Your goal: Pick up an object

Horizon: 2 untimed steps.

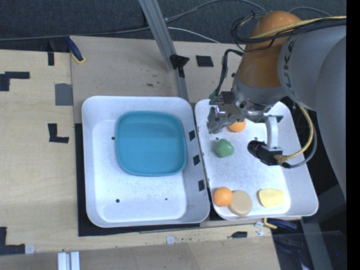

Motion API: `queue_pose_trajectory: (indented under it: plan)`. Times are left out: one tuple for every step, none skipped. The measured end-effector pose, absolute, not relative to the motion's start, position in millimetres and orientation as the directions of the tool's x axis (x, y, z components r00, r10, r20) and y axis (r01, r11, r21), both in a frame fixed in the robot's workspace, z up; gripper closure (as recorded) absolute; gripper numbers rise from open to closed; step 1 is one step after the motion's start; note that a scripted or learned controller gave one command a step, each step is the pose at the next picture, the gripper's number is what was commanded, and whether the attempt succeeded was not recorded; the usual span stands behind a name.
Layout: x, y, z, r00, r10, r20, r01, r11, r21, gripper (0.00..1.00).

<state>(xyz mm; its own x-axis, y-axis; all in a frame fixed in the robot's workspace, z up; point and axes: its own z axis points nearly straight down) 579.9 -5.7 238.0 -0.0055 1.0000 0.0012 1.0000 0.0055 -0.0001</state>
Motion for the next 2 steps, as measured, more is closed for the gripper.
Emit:
queue_pose_trajectory:
  plan:
    - [591.0, 45, 223, -0.004, 1.000, 0.001, 1.000, 0.004, -0.002, 1.00]
    - [607.4, 92, 218, -0.004, 1.000, 0.001, 1.000, 0.004, -0.001, 1.00]
